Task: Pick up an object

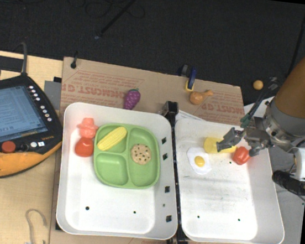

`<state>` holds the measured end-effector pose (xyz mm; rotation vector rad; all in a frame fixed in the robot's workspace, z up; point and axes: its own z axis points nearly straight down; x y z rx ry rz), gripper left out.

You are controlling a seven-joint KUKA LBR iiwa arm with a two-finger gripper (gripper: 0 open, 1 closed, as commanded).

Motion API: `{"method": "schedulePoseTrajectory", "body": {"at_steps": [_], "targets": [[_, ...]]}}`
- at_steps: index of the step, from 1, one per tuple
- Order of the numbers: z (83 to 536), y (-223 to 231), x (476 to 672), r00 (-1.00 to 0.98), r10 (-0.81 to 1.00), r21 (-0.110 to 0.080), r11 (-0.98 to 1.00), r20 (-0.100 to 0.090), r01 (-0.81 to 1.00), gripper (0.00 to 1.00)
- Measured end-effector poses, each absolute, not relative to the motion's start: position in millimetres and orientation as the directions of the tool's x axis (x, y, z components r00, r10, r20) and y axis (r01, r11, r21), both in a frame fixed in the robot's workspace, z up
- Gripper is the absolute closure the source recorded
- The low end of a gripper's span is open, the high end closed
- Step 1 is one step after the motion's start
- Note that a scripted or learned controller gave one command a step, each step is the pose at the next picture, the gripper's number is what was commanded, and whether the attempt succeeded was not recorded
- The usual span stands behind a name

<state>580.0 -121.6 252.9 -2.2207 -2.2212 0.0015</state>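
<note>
In the right bin (262,217), upper middle of the frame, the gripper (237,144) hangs between a yellow piece (214,145) and a red piece (241,155) (both likely light, hard, slippery plastic); fingers' spread: cannot tell; pinch across the narrow width.

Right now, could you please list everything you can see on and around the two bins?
Bins: two, white, side by side on cardboard.
Tray: one, green, three compartments, left bin.
Corn: one, yellow, tray's upper-left compartment.
Cookie: one, tan, tray's upper-right compartment.
Red-pink toy: one, left bin, beside the tray.
Fried egg: one, white and yellow, right bin.
Yellow piece: one, right bin, by the gripper.
Red piece: one, right bin, by the gripper.
Grapes: one purple bunch, cardboard behind the left bin.
Pendant: one, black and orange, far left.
Gripper: grey, over the right bin.
</note>
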Motion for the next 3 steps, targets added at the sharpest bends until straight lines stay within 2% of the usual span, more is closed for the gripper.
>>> {"method": "schedulePoseTrajectory", "body": {"at_steps": [2,3], "targets": [[160,-110,579.2,-0.001,1.000,-0.007,0.001,0.002,1.000,0.00],[107,-108,588.3,-0.001,1.000,-0.007,0.001,0.002,1.000,0.00]]}}
